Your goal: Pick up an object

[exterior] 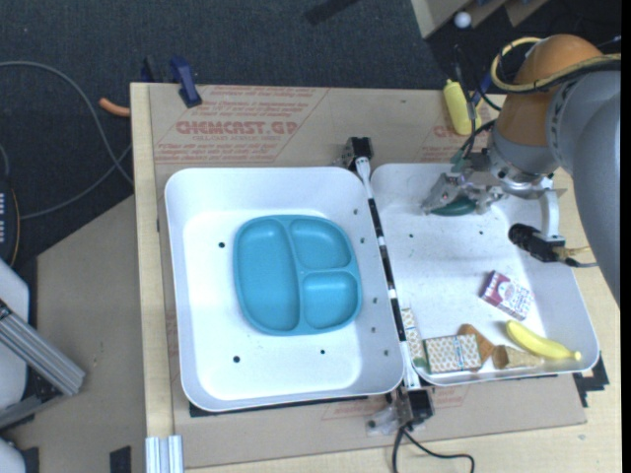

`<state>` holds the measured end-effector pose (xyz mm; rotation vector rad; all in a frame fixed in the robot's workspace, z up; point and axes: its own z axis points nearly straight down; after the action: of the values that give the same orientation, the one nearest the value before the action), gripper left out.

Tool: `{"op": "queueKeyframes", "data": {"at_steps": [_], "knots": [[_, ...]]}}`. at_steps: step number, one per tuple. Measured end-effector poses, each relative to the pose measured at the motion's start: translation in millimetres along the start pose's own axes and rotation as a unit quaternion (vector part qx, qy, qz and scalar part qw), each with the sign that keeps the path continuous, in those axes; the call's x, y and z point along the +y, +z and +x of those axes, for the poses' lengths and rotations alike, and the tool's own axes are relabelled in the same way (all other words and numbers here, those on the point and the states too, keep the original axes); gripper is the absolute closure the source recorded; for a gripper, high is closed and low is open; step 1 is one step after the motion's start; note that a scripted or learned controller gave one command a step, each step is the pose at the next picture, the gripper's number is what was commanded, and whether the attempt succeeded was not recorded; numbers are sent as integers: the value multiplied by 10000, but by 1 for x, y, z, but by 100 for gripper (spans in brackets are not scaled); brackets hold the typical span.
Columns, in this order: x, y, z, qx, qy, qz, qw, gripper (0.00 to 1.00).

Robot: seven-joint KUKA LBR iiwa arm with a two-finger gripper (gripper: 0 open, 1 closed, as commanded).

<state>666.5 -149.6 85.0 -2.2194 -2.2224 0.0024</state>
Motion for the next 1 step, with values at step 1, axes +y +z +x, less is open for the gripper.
{"op": "queueKeyframes", "data": {"at_steps": [1], "knots": [[-3, -9, -2, -16, -9, 65, 10000, 100]]}}
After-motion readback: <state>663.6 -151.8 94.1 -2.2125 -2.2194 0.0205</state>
